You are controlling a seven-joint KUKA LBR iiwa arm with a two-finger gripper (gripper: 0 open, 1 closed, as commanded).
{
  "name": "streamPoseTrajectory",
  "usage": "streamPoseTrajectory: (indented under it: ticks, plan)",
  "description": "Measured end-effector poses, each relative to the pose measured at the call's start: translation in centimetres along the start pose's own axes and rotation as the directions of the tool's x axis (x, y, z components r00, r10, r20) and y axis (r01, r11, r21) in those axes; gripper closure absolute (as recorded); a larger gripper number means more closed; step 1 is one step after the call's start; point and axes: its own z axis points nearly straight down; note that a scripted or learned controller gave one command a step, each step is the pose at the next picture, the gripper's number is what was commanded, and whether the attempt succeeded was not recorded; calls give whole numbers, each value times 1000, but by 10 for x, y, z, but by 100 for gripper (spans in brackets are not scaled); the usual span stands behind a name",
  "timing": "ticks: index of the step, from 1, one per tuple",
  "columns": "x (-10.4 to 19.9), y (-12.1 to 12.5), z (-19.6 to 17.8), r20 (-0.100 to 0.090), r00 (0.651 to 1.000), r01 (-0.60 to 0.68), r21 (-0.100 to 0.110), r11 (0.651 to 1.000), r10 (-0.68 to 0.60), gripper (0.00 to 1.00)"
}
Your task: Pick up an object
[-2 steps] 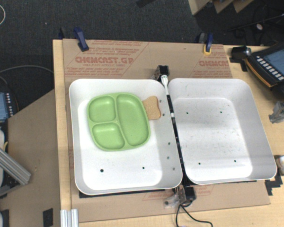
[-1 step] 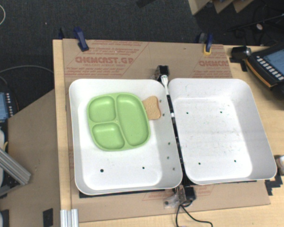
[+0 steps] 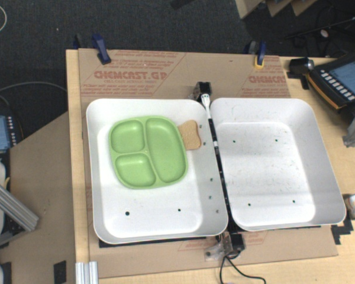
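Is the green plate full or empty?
Empty. The green plate lies flat, its three sections bare. The tan piece sits beside it, at its rim.

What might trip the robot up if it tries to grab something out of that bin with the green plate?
The small tan sponge-like block touches the rim of the green divided plastic plate, so fingers closing on it may hit or nudge the plate. The plate itself is wide, flat and low, probably hard to pinch; its rim may slip out.

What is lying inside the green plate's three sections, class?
The green plate in the left bin has nothing in its three sections. A tan sponge lies against its right rim. Whatever is beneath the plate is covered.
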Motion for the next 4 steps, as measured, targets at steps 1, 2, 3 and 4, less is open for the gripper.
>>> streamPoseTrajectory:
  ticks: [1,2,3,4]
  plan:
    - [-32,22,-92,11,1000,-2,-19,1000,2,100]
    - [-6,0,14,-1,1000,-2,4,1000,2,100]
    - [-18,29,-83,10,1000,0,-20,1000,0,100]
    - [19,0,-10,0,1000,1,1,1000,-1,100]
